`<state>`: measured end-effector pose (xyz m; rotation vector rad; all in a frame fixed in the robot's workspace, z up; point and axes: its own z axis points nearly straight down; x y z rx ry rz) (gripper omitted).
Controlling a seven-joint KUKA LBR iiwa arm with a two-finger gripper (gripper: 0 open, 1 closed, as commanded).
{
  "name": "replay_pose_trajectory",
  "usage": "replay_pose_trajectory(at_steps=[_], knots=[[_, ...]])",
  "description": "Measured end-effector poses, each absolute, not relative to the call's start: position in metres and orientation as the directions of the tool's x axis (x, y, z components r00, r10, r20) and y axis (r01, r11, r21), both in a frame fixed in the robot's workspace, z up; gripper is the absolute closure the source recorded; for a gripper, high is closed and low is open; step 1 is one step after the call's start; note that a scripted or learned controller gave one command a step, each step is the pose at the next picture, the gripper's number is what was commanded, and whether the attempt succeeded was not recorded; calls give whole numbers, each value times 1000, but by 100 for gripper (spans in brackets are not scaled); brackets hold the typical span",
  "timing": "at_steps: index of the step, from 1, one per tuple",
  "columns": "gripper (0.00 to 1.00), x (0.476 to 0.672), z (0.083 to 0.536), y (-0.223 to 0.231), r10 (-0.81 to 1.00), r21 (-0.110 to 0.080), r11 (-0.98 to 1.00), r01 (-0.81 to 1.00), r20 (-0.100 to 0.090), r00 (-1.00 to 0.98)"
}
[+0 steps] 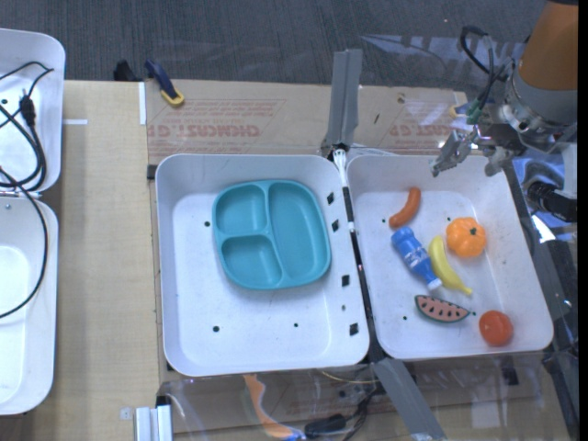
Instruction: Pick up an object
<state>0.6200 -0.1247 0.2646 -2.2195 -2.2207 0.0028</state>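
The right bin [524, 246] holds several toy items: an orange-red sausage [404, 208], a blue bottle [413, 256], an orange pumpkin-like fruit [466, 237], a yellow banana [448, 266], a watermelon slice [441, 309] and a red tomato [495, 327]. My gripper [472, 154] hangs over the bin's far edge, above and behind the sausage and the orange fruit. Its two fingers stand apart with nothing between them, so it is open.
The left bin [184, 320] carries a teal divided plate [273, 232]. A grey divider post [344, 99] rises between the bins at the back. Cables and white trays [28, 154] lie at the far left. A blue-yellow clamp [163, 83] rests on the cardboard behind.
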Motion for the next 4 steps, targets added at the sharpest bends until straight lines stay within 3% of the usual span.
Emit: replay_pose_trajectory(at_steps=[1,2,3,4], knots=[[0,584,133,-106,1000,-5,-3,1000,0,3],[0,568,90,-96,1000,-4,-5,1000,0,5],[100,568,99,-98,1000,-4,-9,1000,-1,9],[100,648,192,-18,1000,0,2,1000,-1,-2]])
